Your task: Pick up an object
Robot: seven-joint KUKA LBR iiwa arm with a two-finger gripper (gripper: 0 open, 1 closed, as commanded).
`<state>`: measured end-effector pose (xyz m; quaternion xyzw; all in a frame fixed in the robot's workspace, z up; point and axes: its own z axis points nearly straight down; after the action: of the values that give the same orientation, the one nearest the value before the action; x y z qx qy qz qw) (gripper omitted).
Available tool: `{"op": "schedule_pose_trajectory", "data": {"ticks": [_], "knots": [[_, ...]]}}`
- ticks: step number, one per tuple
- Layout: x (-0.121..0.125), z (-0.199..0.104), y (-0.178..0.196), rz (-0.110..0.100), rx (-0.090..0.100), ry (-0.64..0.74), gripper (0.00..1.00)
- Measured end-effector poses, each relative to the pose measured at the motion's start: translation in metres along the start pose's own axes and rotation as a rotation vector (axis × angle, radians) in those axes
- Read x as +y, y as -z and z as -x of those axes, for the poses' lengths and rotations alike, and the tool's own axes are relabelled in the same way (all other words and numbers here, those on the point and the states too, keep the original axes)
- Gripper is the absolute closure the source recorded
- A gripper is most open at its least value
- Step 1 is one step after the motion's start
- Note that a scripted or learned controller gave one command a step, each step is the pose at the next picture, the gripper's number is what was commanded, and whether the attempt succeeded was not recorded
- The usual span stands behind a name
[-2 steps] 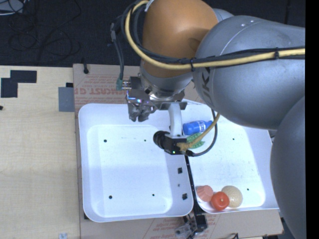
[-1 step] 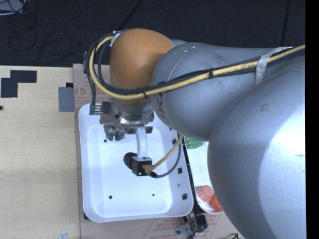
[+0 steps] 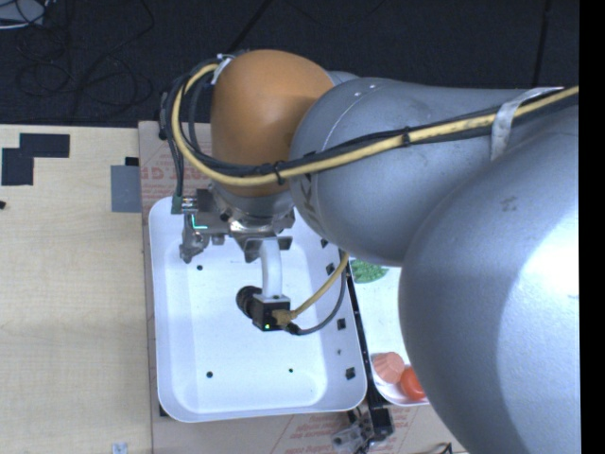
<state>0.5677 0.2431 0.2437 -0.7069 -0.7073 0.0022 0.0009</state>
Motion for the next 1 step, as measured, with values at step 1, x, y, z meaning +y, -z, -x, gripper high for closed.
{"op": "schedule_pose_trajectory", "data": {"ticks": [1], "knots": [[0.0003,0.0012,0.0096,-0.003,-0.001,0.000,1.00]]}}
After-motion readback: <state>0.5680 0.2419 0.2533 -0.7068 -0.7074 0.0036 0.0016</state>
